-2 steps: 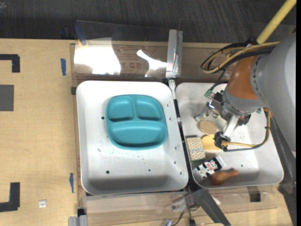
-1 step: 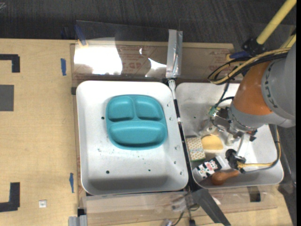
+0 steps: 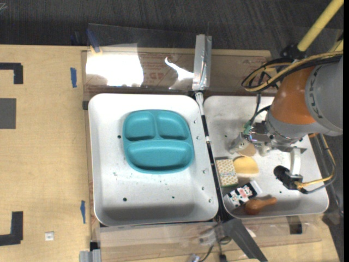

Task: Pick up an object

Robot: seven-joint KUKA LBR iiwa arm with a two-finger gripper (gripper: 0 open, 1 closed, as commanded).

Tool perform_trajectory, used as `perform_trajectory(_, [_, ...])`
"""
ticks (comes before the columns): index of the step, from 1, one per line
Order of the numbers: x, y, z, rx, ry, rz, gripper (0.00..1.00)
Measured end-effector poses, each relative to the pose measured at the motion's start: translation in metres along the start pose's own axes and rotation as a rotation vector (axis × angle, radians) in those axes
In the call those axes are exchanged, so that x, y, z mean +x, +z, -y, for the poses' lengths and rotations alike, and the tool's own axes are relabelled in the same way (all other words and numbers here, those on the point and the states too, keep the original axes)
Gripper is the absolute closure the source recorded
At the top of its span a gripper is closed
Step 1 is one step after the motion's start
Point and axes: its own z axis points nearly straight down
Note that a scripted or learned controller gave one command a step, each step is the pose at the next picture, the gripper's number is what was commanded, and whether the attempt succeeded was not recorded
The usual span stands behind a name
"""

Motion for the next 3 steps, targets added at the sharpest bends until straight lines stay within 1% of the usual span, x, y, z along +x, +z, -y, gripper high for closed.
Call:
perform_trajectory(1, [0.0,-0.011,-0.001,-0.004,0.001,0.001,1.0])
perform_trajectory(2, [0.016,-0.076,-0.073,0.0,0.063,-0.001,1.0])
perform_trajectory(3, [0.074,-0.098,-0.061,0.003,0.045,-0.003,1.0])
